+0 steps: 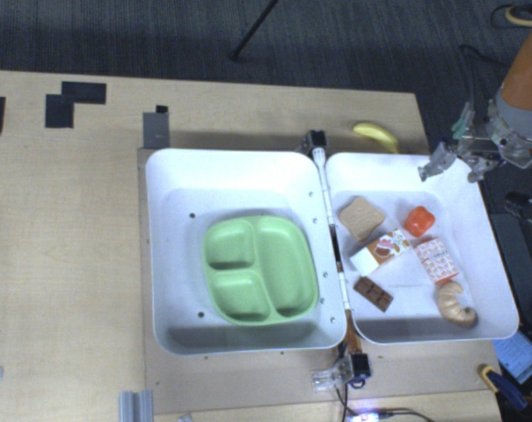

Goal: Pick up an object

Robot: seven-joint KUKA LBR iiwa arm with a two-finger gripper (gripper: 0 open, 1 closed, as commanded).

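Camera view looks down at a slant on a pale wooden surface (63, 236) carrying two shallow white bins side by side. The left bin (173, 323) holds a green divided tray (260, 269) with three compartments, lying flat near the bin's middle. The right bin (490, 271) holds the loose objects: a tan slice of bread (361, 217) toward the upper left, a small orange-red item (419, 221) to its right, a white packet with a red-brown picture (382, 251) below the bread, a red-patterned white packet (436, 259) just right of that, a dark brown chocolate bar (373, 293) near the bin's lower left, and a tan croissant-like piece (455, 306) at the lower right. A yellow banana (375, 134) lies on the surface just beyond the right bin's far rim, outside both bins.

The arm (525, 77), with its orange band, enters at the upper right. Its tool (455, 158) sits over the far right corner of the right bin, well apart from the objects in the bin, with nothing between its tips. Whether the tool is apart or together I cannot tell from this angle
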